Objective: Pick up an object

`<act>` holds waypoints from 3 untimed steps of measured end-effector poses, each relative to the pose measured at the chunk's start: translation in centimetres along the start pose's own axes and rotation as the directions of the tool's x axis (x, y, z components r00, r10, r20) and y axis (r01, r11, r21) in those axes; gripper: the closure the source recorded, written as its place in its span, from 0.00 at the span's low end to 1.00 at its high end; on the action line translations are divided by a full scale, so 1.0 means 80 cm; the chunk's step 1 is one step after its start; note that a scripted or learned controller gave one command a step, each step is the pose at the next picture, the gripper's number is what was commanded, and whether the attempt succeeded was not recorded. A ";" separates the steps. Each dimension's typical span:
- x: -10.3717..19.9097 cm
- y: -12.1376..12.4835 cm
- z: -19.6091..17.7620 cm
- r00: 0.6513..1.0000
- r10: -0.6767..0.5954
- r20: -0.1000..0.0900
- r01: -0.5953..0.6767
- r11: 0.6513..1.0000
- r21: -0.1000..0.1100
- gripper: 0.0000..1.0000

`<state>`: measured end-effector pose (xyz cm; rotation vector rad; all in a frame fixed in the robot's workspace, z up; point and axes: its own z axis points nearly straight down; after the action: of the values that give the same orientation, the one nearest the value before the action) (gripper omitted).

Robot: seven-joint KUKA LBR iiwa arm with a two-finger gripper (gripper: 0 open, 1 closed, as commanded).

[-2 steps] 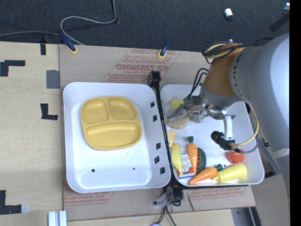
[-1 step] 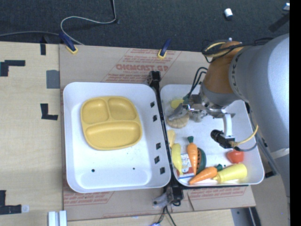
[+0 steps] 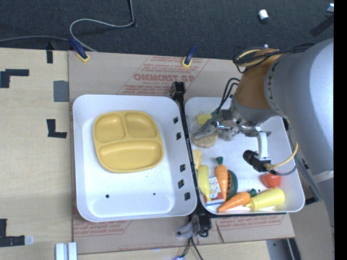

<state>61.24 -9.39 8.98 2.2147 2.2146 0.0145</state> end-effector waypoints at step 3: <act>-0.004 0.011 -0.006 1.000 -0.001 0.001 0.001 1.000 0.012 1.00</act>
<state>62.13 -9.70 9.48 2.2195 2.2209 -0.0005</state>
